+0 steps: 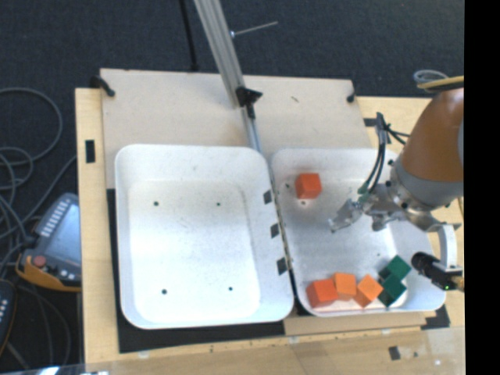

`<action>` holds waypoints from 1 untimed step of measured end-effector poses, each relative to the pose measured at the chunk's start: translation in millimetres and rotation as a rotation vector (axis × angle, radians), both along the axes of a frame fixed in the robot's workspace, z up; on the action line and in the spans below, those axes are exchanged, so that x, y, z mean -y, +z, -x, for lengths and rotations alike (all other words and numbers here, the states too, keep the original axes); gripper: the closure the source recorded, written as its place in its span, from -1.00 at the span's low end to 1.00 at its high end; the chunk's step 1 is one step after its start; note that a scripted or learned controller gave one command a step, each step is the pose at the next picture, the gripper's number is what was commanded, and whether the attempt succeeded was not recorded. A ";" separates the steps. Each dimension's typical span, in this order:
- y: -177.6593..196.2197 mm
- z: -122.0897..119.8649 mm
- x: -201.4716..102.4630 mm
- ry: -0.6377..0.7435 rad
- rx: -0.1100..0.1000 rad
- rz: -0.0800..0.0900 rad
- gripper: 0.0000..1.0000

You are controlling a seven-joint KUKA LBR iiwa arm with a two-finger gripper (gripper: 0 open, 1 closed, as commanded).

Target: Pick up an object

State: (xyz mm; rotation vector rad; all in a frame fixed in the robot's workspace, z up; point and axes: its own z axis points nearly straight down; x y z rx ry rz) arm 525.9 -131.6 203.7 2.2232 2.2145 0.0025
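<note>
One small orange cube (308, 186) sits upper left in your right white bin (328, 162); your gripper (348, 216) hovers just lower-right of it, jaw state not discernible.

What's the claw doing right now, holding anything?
Claw: over the right bin, nothing visibly in it; open or closed cannot be told.

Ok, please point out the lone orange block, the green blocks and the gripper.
lone orange block (308, 186), camera view, on its top face.
green blocks (394, 278), camera view, where the two meet.
gripper (348, 213), camera view, between its fingertips.
</note>
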 end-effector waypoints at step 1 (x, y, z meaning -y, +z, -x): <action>-108.9 -45.4 -25.6 0.007 -0.002 0.001 -1.00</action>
